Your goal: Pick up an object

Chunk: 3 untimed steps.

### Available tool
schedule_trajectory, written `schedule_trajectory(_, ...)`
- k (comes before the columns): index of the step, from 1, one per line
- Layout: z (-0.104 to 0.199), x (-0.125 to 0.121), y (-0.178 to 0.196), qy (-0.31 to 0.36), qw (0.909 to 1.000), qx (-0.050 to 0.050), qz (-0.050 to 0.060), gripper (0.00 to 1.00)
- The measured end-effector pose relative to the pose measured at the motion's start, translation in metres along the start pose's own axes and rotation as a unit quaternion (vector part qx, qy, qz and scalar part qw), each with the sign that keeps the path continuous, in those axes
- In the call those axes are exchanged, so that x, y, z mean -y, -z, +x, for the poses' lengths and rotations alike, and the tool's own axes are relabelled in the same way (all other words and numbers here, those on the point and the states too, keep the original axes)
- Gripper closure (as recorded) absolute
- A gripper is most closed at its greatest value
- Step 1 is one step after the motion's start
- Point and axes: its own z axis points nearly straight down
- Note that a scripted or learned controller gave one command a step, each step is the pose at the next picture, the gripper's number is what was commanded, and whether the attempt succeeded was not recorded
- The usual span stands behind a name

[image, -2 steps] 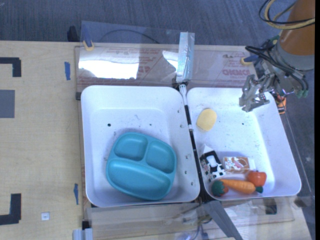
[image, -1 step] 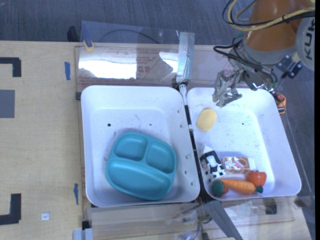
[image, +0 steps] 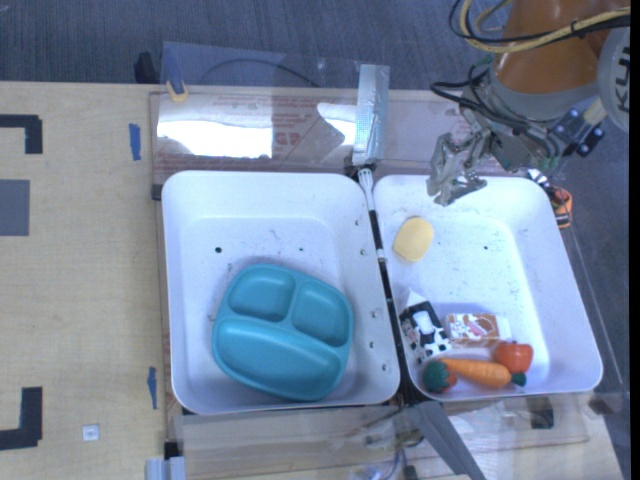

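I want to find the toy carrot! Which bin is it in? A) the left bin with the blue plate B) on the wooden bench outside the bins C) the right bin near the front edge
C: the orange plastic toy carrot lies in the right shallow white bin, near its front edge, beside a red toy tomato.

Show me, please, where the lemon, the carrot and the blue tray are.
lemon (image: 413, 238), camera view, middle of its yellow body.
carrot (image: 478, 372), camera view, middle of its orange body.
blue tray (image: 283, 330), camera view, the ridge between its compartments.
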Motion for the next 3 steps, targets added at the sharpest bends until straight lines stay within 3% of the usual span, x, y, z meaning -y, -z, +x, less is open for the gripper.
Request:
schedule_trajectory(1, -0.027, -0.060, 0.072, 0.100, 0.9950, -0.002, -0.001, 1.00)
schedule_trajectory(2, 0.002, -0.001, 0.054, 0.247, 0.9689, -0.007, -0.004, 1.00)
schedule_trajectory(3, 0.011, 0.017, 0.004, 0.361, 0.9323, -0.007, -0.007, 1.00)
